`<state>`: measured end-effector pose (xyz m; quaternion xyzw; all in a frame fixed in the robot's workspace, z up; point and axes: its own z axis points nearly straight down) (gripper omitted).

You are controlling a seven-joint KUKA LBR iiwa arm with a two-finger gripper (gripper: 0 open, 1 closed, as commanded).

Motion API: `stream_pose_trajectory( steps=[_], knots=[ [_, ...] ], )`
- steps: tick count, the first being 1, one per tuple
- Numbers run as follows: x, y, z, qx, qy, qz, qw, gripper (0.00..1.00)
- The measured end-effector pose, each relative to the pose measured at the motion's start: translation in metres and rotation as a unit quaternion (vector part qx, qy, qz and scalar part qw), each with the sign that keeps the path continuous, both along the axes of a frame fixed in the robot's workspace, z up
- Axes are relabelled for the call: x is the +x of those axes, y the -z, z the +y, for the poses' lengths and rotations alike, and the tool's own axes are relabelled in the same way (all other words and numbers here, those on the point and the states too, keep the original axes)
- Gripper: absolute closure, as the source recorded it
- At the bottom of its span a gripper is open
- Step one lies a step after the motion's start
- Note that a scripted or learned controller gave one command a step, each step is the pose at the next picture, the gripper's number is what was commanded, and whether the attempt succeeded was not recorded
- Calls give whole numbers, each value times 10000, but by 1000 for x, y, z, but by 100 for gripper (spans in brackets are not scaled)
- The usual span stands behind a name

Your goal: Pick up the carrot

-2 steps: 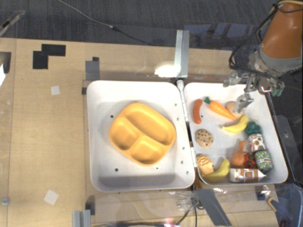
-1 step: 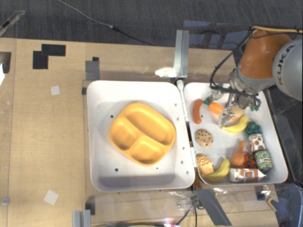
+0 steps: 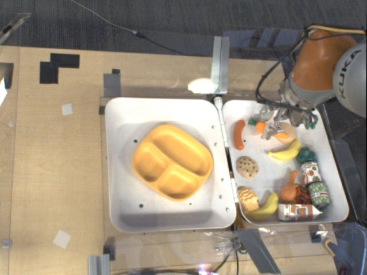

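Although the gripper [image 3: 277,121] had dropped low into the right bin [image 3: 338,171], I could not tell from where I stood how it was set or whether it had hold of anything; its metal parts blurred into the clutter beneath. It hung at about one o'clock in that bin, right over an orange piece with a green end, which I took to be the carrot [image 3: 269,129], lying against a pale round item. Whether the tool touched it or merely hovered just above, I could not say.

Just below, toward five o'clock of the gripper, lay a yellow banana [image 3: 287,152], and to nine o'clock a red sausage [image 3: 238,134] rested near the bin's left wall. A cookie [image 3: 246,166] sat beneath the sausage. Further down, at the bin's six o'clock, a crowd of toy food was packed close: another banana [image 3: 265,207], a carton [image 3: 299,212] and a can [image 3: 319,192]. The crowding probably explained the steep approach from above.

The left bin [image 3: 114,171] held a yellow divided tray [image 3: 172,161], well apart from the work. The arm's orange band [image 3: 316,62] stood over the bench [image 3: 51,171] at the upper right, cables trailing beside it.
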<state>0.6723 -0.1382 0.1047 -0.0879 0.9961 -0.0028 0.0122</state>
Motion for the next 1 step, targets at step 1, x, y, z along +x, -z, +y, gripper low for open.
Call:
stream_pose_trajectory(
  steps=[1],
  knots=[
    [1, -67, 45, 19, -96, 24, 9999, 100]
  ],
)
